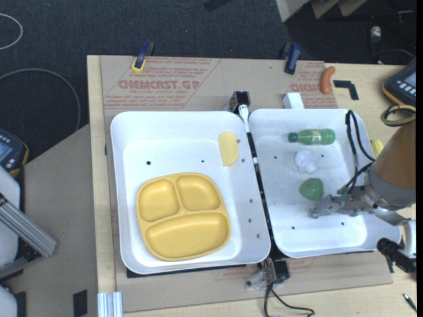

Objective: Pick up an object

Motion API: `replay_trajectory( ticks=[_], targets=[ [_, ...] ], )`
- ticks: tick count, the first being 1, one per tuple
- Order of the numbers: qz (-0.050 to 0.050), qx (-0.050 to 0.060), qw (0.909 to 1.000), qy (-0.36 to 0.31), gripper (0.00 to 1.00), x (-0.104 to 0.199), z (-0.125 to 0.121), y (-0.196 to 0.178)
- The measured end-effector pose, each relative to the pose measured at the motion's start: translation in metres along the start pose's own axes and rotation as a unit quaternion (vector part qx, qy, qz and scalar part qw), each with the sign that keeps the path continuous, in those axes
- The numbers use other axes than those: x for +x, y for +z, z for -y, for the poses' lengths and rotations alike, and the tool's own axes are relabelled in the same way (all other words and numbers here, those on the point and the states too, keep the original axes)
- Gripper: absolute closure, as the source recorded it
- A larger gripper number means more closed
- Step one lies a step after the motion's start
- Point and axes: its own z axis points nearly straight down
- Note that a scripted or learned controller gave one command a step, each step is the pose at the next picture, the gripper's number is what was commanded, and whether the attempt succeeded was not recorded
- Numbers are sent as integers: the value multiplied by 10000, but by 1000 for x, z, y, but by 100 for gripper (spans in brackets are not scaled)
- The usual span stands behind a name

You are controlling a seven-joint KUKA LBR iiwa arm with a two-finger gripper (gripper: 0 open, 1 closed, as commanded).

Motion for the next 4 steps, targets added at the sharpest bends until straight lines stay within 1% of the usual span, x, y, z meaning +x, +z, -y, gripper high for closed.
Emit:
replay_trajectory(
  ticks=[1,2,3,4],
  targets=[
    [1,-18,10000,-25,0,34,-10,-5],
    [29,-56,10000,-23,0,25,-69,-6],
    [27,-48,10000,-17,100,25,-67,-16],
    [-10,16,10000,-5,100,64,3,-22]
  ],
)
